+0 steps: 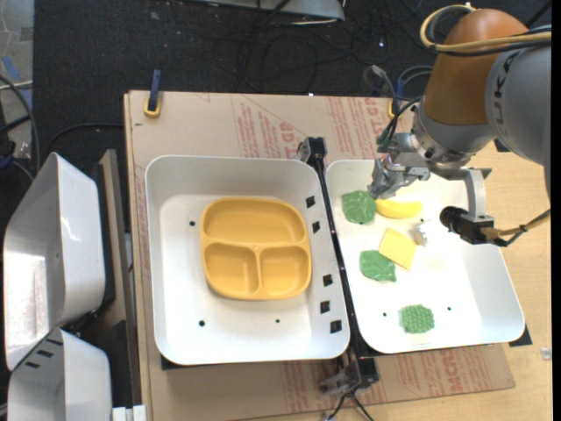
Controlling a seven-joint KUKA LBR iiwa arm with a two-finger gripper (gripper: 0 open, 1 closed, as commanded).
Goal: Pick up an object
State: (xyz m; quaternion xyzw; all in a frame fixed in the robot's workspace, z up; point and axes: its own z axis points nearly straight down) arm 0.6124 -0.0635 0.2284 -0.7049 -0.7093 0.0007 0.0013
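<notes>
while the gripper [386,185] hangs low over the right bin [491,296], seemingly touching the yellow banana [400,209] beside a green leaf [358,207], its grip cannot be told.

Two white bins on the tabletop, a left bin [166,261] and a right bin [482,296]. One yellow divided tray [256,246] in the left. Over on the right, five small pieces: three green ones [358,207] [378,266] [417,319], one yellow slice [399,247], and one yellow curved piece [400,209], possibly a banana.
</notes>
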